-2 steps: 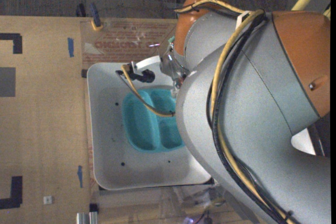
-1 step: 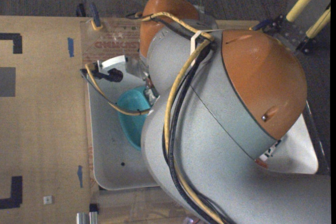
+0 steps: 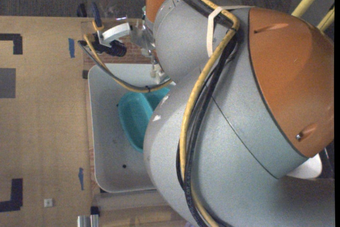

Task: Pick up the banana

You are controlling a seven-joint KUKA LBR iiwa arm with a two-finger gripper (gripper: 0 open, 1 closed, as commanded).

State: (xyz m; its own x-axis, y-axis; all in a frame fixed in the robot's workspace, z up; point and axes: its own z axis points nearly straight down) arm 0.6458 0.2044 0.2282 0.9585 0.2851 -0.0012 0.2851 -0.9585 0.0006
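Teal bowl (image 3: 134,117), just one, lies in one white bin (image 3: 106,167) under the grey arm (image 3: 223,130); jaws' state unclear.

arm (image 3: 212,130): grey, orange bands, looming close | reaches up-left | hand (image 3: 142,37): at arm's far tip

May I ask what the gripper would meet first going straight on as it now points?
The gripper would probably meet the floor of the white bin, beside the teal bowl; depth is unclear.
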